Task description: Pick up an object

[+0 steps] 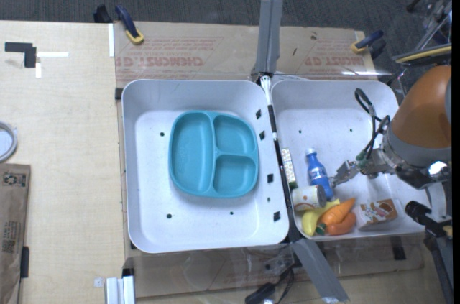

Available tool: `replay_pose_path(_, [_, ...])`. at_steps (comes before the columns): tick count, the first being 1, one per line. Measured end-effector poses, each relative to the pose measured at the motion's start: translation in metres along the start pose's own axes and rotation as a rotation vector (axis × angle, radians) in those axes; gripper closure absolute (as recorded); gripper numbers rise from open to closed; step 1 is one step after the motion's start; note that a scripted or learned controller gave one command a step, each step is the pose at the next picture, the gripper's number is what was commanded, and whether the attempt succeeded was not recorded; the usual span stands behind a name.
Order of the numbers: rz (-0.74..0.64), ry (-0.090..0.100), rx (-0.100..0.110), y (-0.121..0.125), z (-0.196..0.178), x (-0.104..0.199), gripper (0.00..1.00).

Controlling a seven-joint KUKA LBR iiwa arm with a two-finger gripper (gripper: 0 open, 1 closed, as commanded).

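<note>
Bottle [316, 174]: right bin [330, 112], near front-left corner, beside carrot [338, 212]. Prob. light, rigid, slick plastic; grip across mid-body, not cap. Pincer [347, 171] just right of bottle; open/closed state: cannot tell.

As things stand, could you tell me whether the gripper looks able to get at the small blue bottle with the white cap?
Probably yes. The gripper sits low in the right white bin, just right of the small blue bottle, with nothing between them. The orange carrot lies nearer the front wall, out of the way.
</note>
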State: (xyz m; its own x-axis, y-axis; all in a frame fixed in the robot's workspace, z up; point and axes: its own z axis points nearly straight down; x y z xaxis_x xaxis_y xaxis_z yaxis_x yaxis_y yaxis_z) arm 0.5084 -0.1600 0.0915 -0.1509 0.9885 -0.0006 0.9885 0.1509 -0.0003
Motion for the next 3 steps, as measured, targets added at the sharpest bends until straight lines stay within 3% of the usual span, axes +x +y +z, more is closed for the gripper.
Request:
replay_pose_path(1, [0.086,0.0,0.001,0.058,0.0,0.017,0.0])
replay_pose_path(2, [0.134,0.0,0.001,0.02,-0.1,0.074,0.0])
replay_pose_path(3, [0.18,0.0,0.003,-0.007,-0.096,0.061,0.0])
